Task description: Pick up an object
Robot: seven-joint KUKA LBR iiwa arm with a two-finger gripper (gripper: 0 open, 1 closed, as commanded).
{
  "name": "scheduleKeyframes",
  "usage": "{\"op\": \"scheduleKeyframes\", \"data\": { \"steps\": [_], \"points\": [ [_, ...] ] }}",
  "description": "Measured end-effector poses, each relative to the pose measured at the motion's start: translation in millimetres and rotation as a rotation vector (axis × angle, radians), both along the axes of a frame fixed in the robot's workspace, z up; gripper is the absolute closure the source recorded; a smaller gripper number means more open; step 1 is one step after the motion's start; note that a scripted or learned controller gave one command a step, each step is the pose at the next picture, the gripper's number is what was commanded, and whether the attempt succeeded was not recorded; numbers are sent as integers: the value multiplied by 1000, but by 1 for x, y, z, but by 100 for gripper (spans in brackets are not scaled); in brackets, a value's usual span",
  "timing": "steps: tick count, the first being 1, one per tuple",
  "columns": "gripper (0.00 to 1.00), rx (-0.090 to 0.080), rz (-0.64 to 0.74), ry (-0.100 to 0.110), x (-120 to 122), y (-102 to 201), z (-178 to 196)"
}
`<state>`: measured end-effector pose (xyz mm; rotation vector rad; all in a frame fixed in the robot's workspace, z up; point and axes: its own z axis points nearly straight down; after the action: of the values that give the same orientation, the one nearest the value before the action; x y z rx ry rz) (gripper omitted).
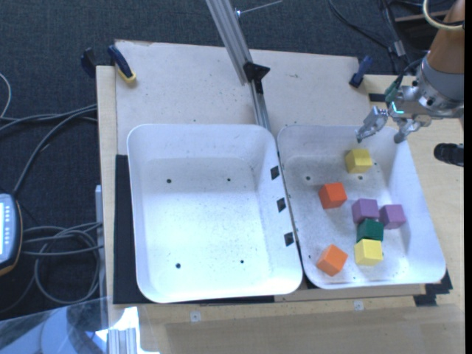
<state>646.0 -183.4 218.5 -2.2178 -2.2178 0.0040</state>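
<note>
Yellow cube-shaped block (358, 160) lies nearest the two-finger gripper (383, 128), on the floor of the right-hand shallow white plastic bin (417, 198) toward that bin's 12 o'clock end, and is the most practical pick target. The gripper hangs above the bin's far rim, just at 1 o'clock of this block, with its fingers spread apart and nothing between them. The block stands apart from the others, which favours a clean grasp. Six further blocks lie in the same bin: an orange-red cube (332, 195) near the centre, two purple cubes (364, 209) (393, 215) side by side at 4 o'clock of it, a dark green cube (370, 230) touching a second yellow cube (369, 252) below them, and an orange cube (332, 259) at the bin's 6 o'clock end. To perform the step well, centre the spread fingers over the lone yellow block, align them with two opposite flat faces, descend until the fingertips straddle its sides, then close and lift vertically. Avoid the purple, green and yellow cluster, where touching neighbours probably leave no finger clearance. The left-hand shallow white plastic bin (147, 220) holds no blocks. No brand, label or legible writing appears on the blocks, bins or bench.
</note>
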Motion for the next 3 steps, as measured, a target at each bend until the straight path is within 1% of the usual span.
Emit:
{"op": "scheduleKeyframes", "data": {
  "steps": [1,2,3],
  "points": [
    [0,-2,2,-5,1,0,4],
    [0,0,0,1,-5,-3,-58],
    [0,-1,2,-1,0,6,-107]
  ]
}}
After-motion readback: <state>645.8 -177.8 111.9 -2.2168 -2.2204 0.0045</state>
